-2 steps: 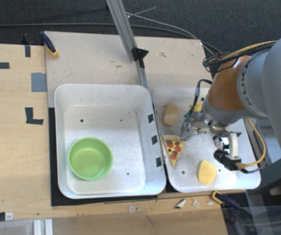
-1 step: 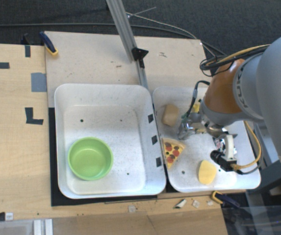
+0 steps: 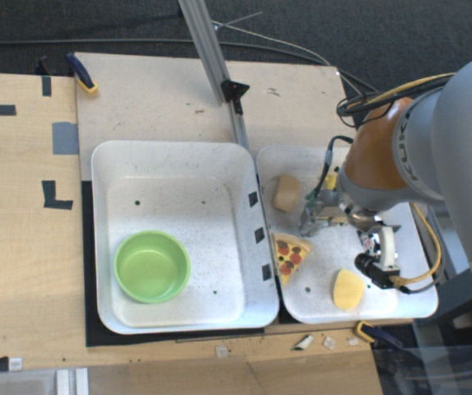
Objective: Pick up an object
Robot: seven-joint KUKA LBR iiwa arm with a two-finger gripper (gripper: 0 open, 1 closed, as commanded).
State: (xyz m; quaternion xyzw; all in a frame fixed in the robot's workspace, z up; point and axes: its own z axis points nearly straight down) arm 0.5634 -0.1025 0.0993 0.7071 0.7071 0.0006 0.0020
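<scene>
Far left of the tool [image 3: 311,220]: green bowl [image 3: 151,266] alone in the left bin [image 3: 108,167]. Nearer, left and below: pizza slice [image 3: 289,255] by the right bin [image 3: 417,307] wall. Just up-left: tan block [image 3: 286,193]. Below-right: yellow piece [image 3: 348,290] near the front rim. Cannot tell the tool's grip; partly hidden under the wrist.

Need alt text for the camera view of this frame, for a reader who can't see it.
A grey robot arm reaches from the right over the right bin, its gripper low between a tan block and a pizza slice toy. A yellow piece lies nearer the front; a green bowl sits in the left bin.
</scene>
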